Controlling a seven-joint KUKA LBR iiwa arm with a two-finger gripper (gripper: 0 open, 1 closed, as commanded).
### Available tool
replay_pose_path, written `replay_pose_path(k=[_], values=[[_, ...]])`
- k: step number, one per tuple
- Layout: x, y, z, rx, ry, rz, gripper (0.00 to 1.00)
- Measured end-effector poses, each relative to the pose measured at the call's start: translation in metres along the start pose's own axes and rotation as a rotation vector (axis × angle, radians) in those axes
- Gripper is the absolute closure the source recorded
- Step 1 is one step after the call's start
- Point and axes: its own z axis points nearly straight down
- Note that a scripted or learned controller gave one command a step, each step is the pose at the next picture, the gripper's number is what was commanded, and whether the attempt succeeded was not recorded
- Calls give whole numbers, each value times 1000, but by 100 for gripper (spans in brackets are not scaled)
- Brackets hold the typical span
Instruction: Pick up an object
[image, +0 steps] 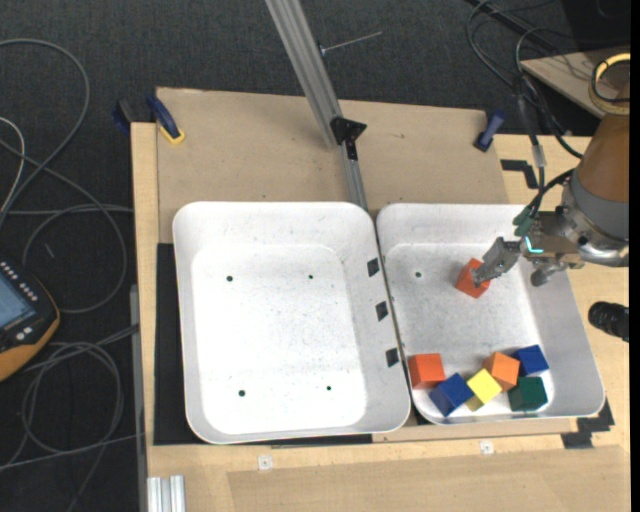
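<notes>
The table (300, 130) carries two white bins; the left bin (280, 320) lies well to the left of the jaws, and the right bin (560, 330) lies under them. The arm (605, 190) reaches in from the right. The jaws (492, 268) appear to hold a red block (472, 279) at their tip, over the upper middle of the right bin; the fingers seem closed narrowly on its upper right part, though the contact is small and partly hidden.

Below the jaws, at the bin's near edge, lie an orange block (427, 369), a blue block (451, 392), a yellow block (484, 385), a second orange block (505, 368), a second blue block (531, 359) and a green block (528, 394).

Risk: the grip looks taken near one corner, so the red block may rotate or slip out on lifting and drop back into the bin.

Orientation: the red block is tilted, one corner pointing down-left. It looks near-cubic; no clear long axis can be made out
</notes>
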Motion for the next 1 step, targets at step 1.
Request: replay_pose_path(k=[1], values=[[0,1,-2,-6,-1,0,0]])
